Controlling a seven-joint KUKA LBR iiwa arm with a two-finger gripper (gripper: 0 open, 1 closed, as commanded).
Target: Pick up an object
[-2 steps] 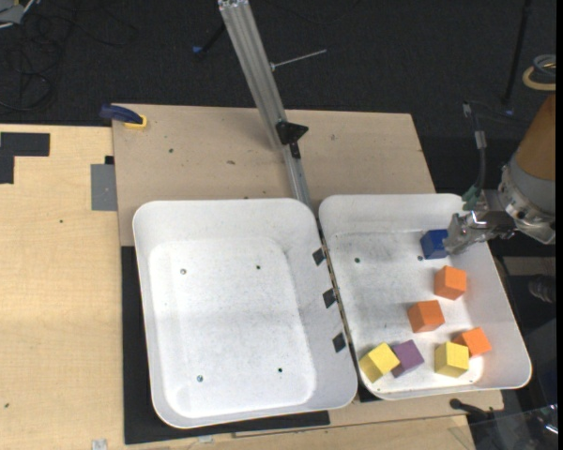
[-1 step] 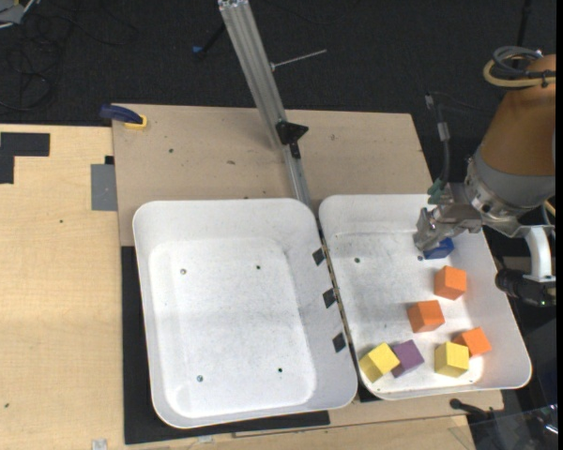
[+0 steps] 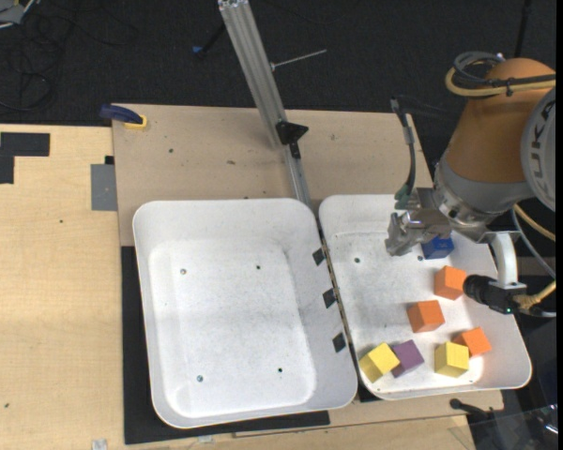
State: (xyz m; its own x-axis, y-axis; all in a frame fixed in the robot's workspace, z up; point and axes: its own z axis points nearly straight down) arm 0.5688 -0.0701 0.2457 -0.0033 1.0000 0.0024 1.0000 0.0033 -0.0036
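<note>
Blocks, seven by your count, all lie in the right bin: one blue, three orange, two yellow, one purple. Taking the blue block as your mark, the gripper hangs just left of it; you cannot tell how its fingers are set, nor whether they touch the block. The other six sit nearer the camera, the last four crowded along the bin's near rim. Left of the blue block you have bare white floor up to the divider. Beyond that lies the left bin.
</note>
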